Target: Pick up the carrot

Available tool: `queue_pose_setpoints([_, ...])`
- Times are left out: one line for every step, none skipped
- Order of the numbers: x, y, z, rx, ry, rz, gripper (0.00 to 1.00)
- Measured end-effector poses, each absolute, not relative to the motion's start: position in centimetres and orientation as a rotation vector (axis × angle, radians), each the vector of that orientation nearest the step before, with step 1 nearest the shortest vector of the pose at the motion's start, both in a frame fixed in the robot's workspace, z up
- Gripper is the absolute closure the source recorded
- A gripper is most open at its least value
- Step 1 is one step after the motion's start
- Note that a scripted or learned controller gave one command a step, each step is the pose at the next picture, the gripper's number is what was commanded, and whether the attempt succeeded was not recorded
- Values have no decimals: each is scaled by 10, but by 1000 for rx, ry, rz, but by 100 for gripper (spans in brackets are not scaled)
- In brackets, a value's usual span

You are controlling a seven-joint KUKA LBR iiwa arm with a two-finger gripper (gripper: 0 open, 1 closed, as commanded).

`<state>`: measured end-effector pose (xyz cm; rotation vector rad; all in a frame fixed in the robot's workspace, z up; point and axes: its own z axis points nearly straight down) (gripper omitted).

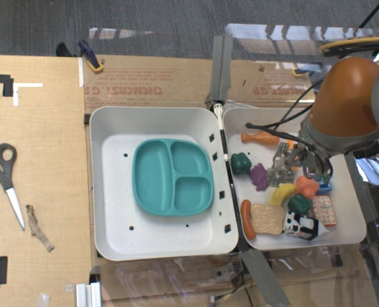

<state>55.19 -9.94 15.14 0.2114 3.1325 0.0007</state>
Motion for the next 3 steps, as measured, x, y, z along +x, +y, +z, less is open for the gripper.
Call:
queue_pose_setpoints([582,-94,272,7,3137,0,100])
queue_pose_setpoints([478,-144,165,138,3139,1,100])
queue_pose_setpoints([478,-144,165,137,3139,1,0])
